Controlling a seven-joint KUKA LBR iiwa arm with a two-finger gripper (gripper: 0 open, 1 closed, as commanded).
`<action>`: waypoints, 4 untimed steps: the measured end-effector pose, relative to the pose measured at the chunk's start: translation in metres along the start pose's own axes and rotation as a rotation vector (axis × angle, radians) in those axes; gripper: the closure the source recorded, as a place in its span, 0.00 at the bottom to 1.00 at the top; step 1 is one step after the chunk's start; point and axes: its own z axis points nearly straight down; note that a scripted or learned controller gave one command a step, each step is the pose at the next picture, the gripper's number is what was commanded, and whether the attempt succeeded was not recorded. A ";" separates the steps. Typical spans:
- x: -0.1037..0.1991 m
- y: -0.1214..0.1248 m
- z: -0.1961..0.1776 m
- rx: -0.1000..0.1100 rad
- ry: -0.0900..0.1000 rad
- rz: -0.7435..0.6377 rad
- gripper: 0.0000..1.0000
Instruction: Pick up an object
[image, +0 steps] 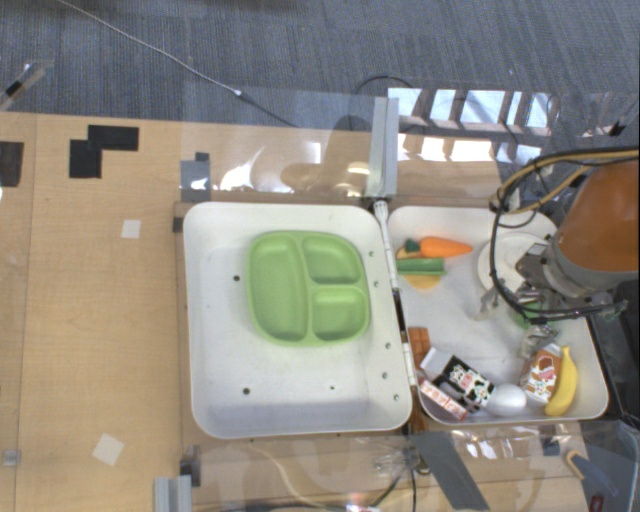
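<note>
The right bin (455, 300) holds several small items. An orange toy carrot (443, 247) lies at its back left, with a green piece (420, 266) and a yellow piece (424, 283) just in front of it. A black-and-white box (462, 380), a white egg-shaped object (506, 399), a small carton (540, 378) and a yellow banana (563, 382) lie along the front. My gripper (537, 325) hangs low over the bin's right side, just behind the carton, below the arm's orange band (605, 225). A bit of green (519, 315) shows beside it.
The left bin (215, 400) carries a green divided plate (307, 287). A white round dish (497, 262) sits partly under the arm in the right bin. A small brown block (417, 342) lies by the wall between the bins. Cables (530, 180) loop behind the arm.
</note>
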 end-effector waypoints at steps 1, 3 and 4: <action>0.025 0.009 0.004 0.007 -0.012 0.001 0.00; -0.122 -0.019 0.009 -0.009 0.029 0.338 0.00; -0.130 -0.005 0.008 -0.003 0.046 0.546 0.00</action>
